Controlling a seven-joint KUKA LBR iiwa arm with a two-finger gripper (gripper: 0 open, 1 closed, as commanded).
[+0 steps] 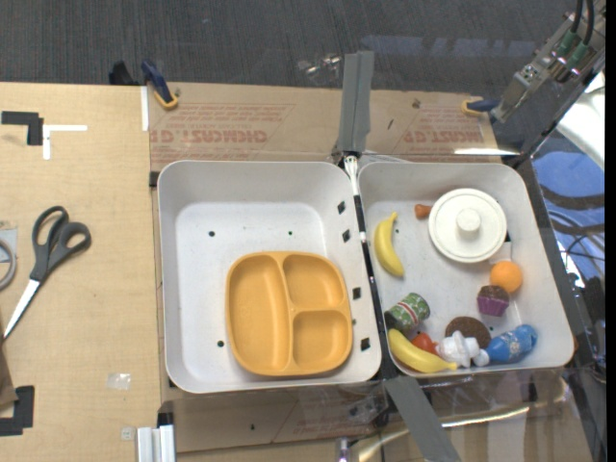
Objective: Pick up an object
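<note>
The pincer (558, 58) sits parked at upper right, clear of both bins; whether it is open, I cannot tell. Pickable objects, such as the banana (387, 245), crowd the right bin (539, 219), lower right

1. The place reads as a robotics lab or test workshop, not a home.
2. 2 shallow white bins, the left bin (183, 258) and the right bin (539, 258), sit side by side on a plywood bench (77, 354) over taped-down cardboard (250, 133).
3. Blue-and-yellow clamps (159, 83) grip the cardboard's far edge.
4. Black tape marks (24, 123) and scissors (48, 248) lie near the bench's left edge.
5. Bundled cables (577, 27) and machine parts hang at the far right corner.
6. Toy food, such as a plastic banana (387, 245), fills the right bin, and a 3-compartment orange tray (289, 313) lies in the left bin.
</note>
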